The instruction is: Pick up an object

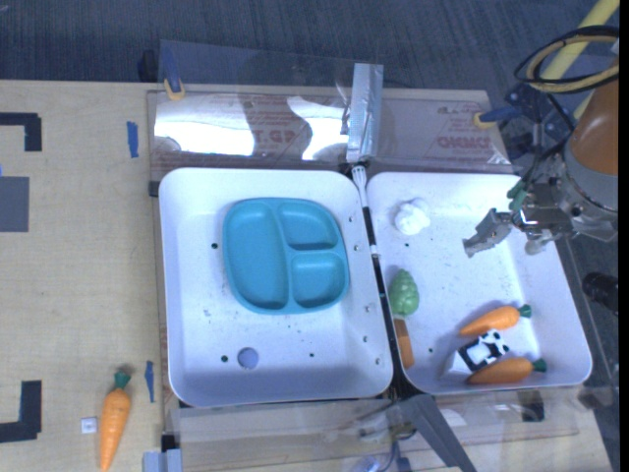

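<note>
White right bin (447,197): gripper (506,232) hovers at 2 o'clock, fingers spread, gripping nothing. 2 carrots (489,320) lie at 5 o'clock; picking hasn't begun.

Beneath me lay a pale wooden bench (69,293) marked with black tape corners (28,131) and short strips of blue tape (132,139). Beyond its far edge ran dark blue-grey carpet (295,8). Light glared off a clear plastic sheet (246,126) behind the bins, held by a strip of silver tape (364,111).
</note>
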